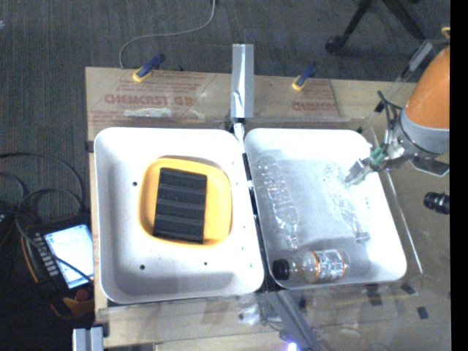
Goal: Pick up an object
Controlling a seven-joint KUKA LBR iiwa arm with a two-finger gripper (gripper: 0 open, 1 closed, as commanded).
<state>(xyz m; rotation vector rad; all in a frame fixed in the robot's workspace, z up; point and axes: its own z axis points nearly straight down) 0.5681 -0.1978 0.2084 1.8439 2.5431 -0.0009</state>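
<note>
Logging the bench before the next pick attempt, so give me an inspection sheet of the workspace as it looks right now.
Surface: wooden bench bearing two white bins, left bin and right bin, side by side.
Job's things: yellow tray with a black ribbed block in the left bin; clear plastic bottles and a dark-capped bottle in the right bin.
Clutter: two blue-and-yellow clamps at the bench's far edge.
Gripper: gripper above the right bin's far right corner; nothing seen between its fingers.
Cables: thin wire on the floor.
Surroundings: carpet, chair base, tablet.

Even, soft overhead light; mild glare on the white bins (110, 218); slightly grainy, soft focus.
</note>
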